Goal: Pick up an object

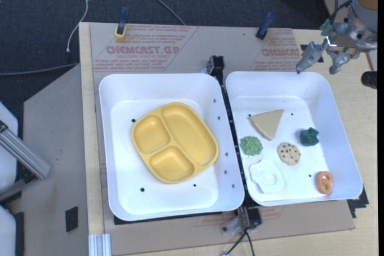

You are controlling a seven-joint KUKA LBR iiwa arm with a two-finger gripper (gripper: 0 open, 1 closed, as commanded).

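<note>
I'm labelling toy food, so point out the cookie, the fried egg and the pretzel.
cookie (288,153), camera view, middle of its top.
fried egg (266,177), camera view, on the yolk.
pretzel (324,182), camera view, its middle.

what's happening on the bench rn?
The arm's end effector hovers open above the far right corner of the right bin, holding nothing. That bin has a wedge, a green round piece, a cookie, a dark green piece, a fried egg and a pretzel. The left bin holds a yellow tray. Nothing picked yet.
</note>
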